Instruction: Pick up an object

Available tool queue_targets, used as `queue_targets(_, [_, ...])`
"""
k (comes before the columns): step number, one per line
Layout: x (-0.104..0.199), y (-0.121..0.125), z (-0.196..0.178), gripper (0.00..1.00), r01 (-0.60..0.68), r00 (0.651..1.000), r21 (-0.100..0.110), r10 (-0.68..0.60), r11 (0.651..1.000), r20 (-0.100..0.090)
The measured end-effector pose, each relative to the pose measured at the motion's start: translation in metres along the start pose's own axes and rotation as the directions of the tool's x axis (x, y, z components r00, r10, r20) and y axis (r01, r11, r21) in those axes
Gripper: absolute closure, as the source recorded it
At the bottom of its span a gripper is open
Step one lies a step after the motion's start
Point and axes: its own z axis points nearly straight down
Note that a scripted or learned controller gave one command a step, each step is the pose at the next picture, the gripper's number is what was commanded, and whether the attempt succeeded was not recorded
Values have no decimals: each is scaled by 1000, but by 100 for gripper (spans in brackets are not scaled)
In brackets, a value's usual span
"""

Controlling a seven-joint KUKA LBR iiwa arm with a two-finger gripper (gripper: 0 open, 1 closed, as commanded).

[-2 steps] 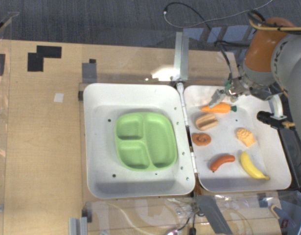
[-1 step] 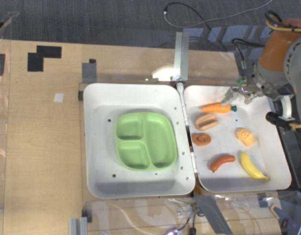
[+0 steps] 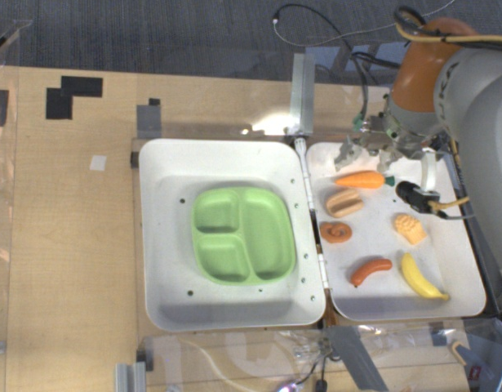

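The right bin (image 3: pixel 471 288) holds several toy foods: an orange carrot (image 3: pixel 361 180), a hot dog bun (image 3: pixel 344 203), a brown swirl pastry (image 3: pixel 336 232), a red sausage (image 3: pixel 370 270), a yellow banana (image 3: pixel 420 277) and a ridged yellow piece (image 3: pixel 409 228). My gripper (image 3: pixel 366 158) hangs at the bin's far edge, just above the carrot. It is open, one fingertip near each end of the carrot, with nothing between them.
In the left bin (image 3: pixel 165 300) lies a green divided plate (image 3: pixel 242 235). A metal divider post (image 3: pixel 303 96) stands between the bins at the back. A black cable end (image 3: pixel 418 196) hangs off the arm over the right bin.
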Motion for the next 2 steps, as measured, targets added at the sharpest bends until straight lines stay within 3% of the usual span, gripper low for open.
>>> queue_targets(1, [-29,-38,53,0,214,977,-5,-214,977,3])
queue_targets(2, [-35,-32,-44,0,383,924,-3,-383,924,2])
